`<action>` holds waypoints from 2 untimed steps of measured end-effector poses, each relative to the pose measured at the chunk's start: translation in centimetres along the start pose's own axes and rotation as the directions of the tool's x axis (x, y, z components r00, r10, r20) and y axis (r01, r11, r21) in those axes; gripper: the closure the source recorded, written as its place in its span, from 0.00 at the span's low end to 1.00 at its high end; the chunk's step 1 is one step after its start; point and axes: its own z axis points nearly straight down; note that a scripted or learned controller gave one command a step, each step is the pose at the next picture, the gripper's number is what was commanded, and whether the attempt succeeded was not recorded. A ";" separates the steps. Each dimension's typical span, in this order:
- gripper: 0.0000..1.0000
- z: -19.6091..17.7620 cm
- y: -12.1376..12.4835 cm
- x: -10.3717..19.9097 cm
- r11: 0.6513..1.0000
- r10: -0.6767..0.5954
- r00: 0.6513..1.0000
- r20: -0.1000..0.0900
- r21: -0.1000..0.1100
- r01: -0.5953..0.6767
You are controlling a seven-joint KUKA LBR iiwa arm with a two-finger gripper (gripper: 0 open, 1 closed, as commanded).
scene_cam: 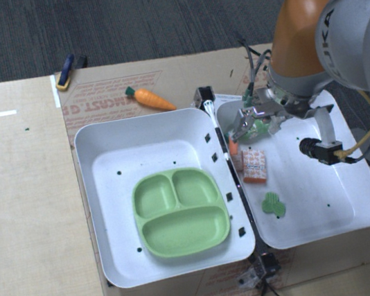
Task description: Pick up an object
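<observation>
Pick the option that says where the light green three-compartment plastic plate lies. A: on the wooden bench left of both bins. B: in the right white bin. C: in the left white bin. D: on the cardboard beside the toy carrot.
C: the light green three-compartment plastic plate lies flat on the floor of the left white bin, apart from the items in the right white bin.
</observation>
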 end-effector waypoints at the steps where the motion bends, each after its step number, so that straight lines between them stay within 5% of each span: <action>1: 0.00 0.0 -7.1 2.0 1.000 -0.009 1.000 0.000 0.000 0.009; 2: 0.00 0.0 -7.1 2.0 1.000 -0.009 1.000 0.000 -0.001 0.009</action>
